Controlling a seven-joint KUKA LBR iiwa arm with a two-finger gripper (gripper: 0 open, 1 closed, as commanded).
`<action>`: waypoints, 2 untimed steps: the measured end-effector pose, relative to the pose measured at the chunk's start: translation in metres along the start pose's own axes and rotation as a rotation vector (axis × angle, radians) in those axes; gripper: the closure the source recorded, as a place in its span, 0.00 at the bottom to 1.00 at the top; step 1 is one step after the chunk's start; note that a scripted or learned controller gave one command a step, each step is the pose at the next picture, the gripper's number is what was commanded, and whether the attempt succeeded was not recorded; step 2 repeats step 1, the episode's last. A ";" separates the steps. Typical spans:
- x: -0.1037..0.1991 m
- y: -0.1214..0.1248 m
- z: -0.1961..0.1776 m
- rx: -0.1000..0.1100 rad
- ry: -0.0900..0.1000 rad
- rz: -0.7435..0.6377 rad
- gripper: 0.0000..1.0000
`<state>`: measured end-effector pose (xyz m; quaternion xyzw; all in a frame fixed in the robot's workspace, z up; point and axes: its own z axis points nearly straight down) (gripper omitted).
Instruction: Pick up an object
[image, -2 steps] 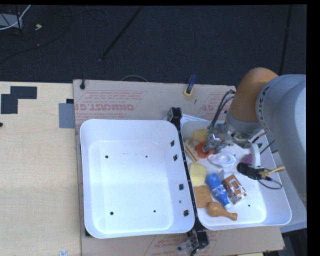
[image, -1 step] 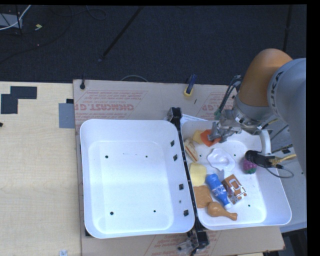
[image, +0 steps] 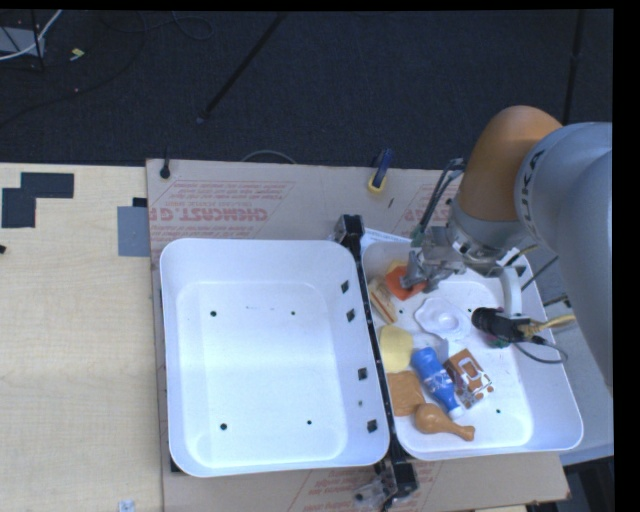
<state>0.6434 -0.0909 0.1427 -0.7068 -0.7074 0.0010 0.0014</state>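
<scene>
Arm reaches in from the right, pincer (image: 420, 268) low over the far left corner of the right bin (image: 560, 422), directly above a small orange-red object (image: 403, 285) lying just beside the divider. I judge this to be the closing-in step of the pick, with the orange-red piece as the likely target. I cannot tell from this slant whether the pincer is wide or narrow, and I see nothing clearly held in it. The other candidates sit nearer the camera in the same bin: a pale round translucent piece (image: 440, 318), a yellow block (image: 396, 347), a blue bottle (image: 436, 374), a tan square (image: 404, 392), a brown drumstick-shaped toy (image: 443, 421) and a small brown-and-white box (image: 470, 373). The left bin (image: 260, 350) sits alongside on the surface (image: 70, 350). The next move, as I read it, calls for a firm close on the orange-red piece and a straight lift. The bin wall and the divider are close by, so little room to the side. A slip seems likely if the grip lands off-centre.
</scene>
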 end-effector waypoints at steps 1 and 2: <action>0.036 0.001 -0.047 -0.004 0.001 -0.001 1.00; 0.036 0.001 -0.047 -0.004 0.001 -0.001 1.00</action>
